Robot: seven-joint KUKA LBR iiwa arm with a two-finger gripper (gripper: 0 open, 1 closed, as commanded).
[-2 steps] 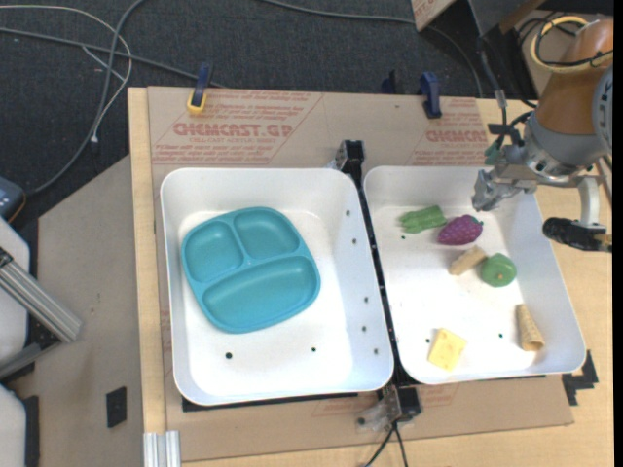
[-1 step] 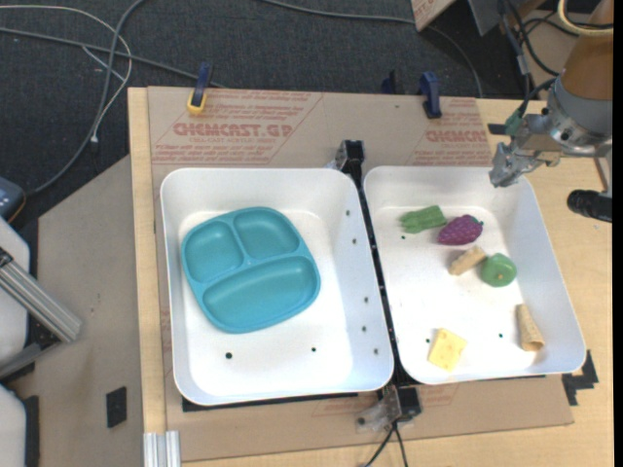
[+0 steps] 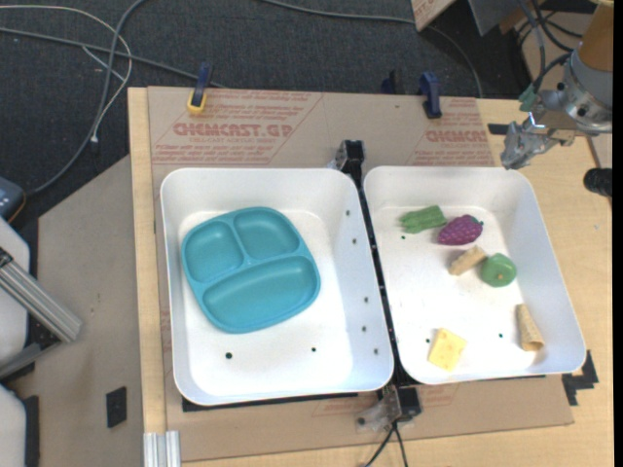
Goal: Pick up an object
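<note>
Camera view, upper right: the pincer (image 3: 524,150) hangs above the cardboard-covered counter (image 3: 292,125), just beyond the far right corner of the right bin (image 3: 555,290). Whether it is released or clenched I cannot tell at this size, and nothing shows in its grasp. The grey arm (image 3: 589,76) runs up from it to the frame's right edge.

Below the pincer, the right bin holds six small things. Nearest its far side lies a green pepper-like piece (image 3: 422,219), and just beside that, to the right, a purple bunch of grapes (image 3: 459,230). A tan piece (image 3: 466,260) sits just nearer than the grapes, with a round green fruit (image 3: 498,270) close on its right. Along the right wall lies a tan cone-shaped piece (image 3: 530,327), well apart from the others. Near the front of the bin is a yellow wedge of cheese (image 3: 447,349), alone on the white floor.

The left bin (image 3: 185,358) touches the right one along their shared wall. In it rests a teal divided plate (image 3: 252,268), three compartments, flat and turned at a slant, toward the bin's left half.

Two blue clamps (image 3: 201,86) (image 3: 429,95) grip the far edge of the cardboard. Cables (image 3: 107,47) trail over the dark floor (image 3: 58,125) beyond.
</note>
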